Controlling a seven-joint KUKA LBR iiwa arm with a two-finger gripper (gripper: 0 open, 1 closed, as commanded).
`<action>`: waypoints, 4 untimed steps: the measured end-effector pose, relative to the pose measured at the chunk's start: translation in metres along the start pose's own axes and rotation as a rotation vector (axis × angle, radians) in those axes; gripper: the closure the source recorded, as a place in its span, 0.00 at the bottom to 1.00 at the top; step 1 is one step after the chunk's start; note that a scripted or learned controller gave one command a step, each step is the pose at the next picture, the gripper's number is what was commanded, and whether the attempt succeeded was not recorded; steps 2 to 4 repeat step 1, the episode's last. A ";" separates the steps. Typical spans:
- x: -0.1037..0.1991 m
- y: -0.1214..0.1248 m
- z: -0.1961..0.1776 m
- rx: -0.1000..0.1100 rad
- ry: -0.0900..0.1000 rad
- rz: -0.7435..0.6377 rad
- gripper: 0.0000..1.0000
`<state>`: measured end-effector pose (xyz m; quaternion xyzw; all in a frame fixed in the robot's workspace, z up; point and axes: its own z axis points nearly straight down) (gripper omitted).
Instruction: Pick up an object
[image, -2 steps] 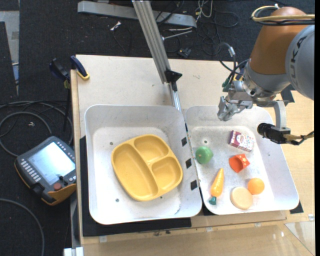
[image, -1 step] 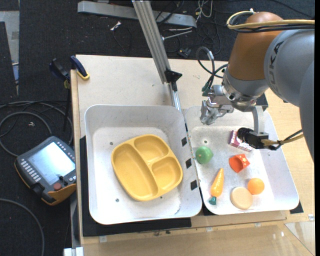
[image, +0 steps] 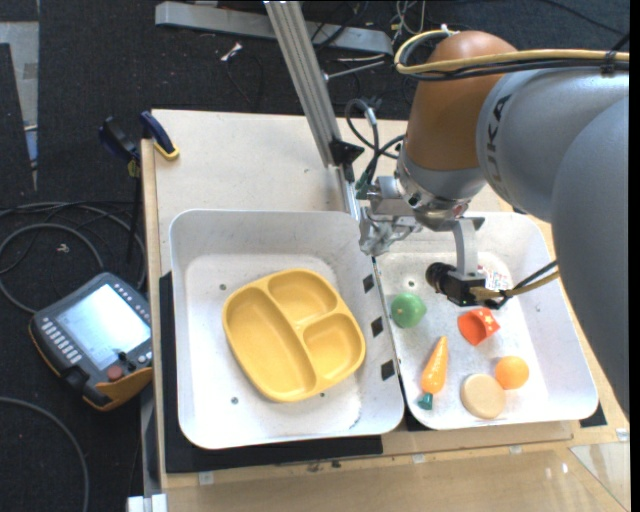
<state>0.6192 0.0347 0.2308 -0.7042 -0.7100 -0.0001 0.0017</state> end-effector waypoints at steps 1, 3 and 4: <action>0.053 -0.003 0.009 0.000 -0.001 0.000 1.00; 0.053 -0.003 0.009 0.000 -0.001 0.000 1.00; 0.053 -0.003 0.009 0.000 -0.001 0.000 1.00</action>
